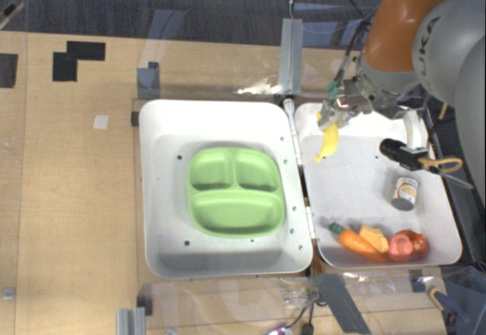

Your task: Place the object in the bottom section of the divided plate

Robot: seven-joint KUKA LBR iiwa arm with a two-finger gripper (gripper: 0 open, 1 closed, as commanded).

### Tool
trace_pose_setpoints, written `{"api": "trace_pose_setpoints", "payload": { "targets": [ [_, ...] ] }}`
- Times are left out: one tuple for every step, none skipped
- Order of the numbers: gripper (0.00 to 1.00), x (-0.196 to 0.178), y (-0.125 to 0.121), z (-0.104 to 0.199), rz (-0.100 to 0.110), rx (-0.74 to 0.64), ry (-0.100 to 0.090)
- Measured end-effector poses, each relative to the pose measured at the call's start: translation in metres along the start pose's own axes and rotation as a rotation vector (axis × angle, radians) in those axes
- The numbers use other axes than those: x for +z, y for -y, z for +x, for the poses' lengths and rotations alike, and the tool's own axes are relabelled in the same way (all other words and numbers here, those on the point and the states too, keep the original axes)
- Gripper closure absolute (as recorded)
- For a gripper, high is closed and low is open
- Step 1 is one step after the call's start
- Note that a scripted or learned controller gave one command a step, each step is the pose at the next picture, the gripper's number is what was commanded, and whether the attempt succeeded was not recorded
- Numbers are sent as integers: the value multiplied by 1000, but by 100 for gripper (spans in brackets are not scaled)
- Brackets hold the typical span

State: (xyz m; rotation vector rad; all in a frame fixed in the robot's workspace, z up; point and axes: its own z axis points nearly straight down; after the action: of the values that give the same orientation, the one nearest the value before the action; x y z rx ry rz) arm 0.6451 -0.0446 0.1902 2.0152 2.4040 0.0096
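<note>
Gripper (339, 115): clamped on the banana (329, 142), hanging long axis down.
Divided plate (235, 191): to the left, nearer.

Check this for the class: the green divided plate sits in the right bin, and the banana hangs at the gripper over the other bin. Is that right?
One thing is wrong. The camera view shows the green divided plate in the left bin, not the right. The rest stands: the banana hangs at the gripper over the other bin.
</note>
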Motion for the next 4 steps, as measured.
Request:
{"api": "trace_pose_setpoints", "payload": {
  "targets": [
    [100,-65,96,75,2,-126,0],
    [100,-52,119,139,5,51,-1],
    [100,-34,127,184,3,-265,-1],
    [100,-45,125,183,-3,-262,-1]
  ]
}}
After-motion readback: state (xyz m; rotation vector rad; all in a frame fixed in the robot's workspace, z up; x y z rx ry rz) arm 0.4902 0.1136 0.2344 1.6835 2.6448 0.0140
